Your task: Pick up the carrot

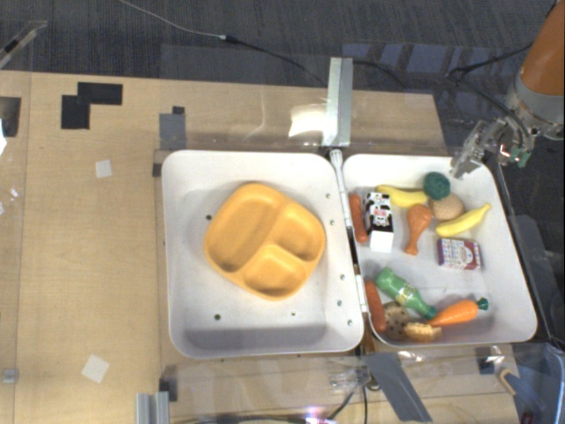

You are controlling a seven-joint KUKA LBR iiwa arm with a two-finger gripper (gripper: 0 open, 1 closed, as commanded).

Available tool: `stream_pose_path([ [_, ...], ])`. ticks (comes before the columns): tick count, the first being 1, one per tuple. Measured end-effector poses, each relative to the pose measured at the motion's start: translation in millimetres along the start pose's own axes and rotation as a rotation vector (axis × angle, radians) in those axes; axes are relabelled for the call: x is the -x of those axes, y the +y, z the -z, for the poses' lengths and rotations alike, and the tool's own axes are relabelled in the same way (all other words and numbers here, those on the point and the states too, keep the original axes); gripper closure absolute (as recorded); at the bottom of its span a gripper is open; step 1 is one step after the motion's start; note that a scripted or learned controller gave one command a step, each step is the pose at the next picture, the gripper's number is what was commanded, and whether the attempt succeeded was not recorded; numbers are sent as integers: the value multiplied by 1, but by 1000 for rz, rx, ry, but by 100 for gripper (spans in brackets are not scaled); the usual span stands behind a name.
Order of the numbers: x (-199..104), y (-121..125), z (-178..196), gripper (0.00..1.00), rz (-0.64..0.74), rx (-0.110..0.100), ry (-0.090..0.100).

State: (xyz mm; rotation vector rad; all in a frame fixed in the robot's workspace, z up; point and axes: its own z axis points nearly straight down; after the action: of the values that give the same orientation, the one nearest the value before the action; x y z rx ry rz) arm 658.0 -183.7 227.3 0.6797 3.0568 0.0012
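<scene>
Up at the far right corner of the right bin [508,237], the pincer [468,159] hangs with its fingers apart and nothing between them. Closest to us, the carrot [456,313] lies at the near edge of that bin, beside a green bottle [404,291]. Farther back sit a red packet [459,253], two bananas [463,222], a drumstick [417,226] and a cow carton [380,220]. A yellow plate [263,239] rests in the left bin [185,237].
</scene>
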Motion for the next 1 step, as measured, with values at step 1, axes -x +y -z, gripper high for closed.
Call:
stream_pose_path([
  [1,-4,-1,70,100,-27,1,-5],
])
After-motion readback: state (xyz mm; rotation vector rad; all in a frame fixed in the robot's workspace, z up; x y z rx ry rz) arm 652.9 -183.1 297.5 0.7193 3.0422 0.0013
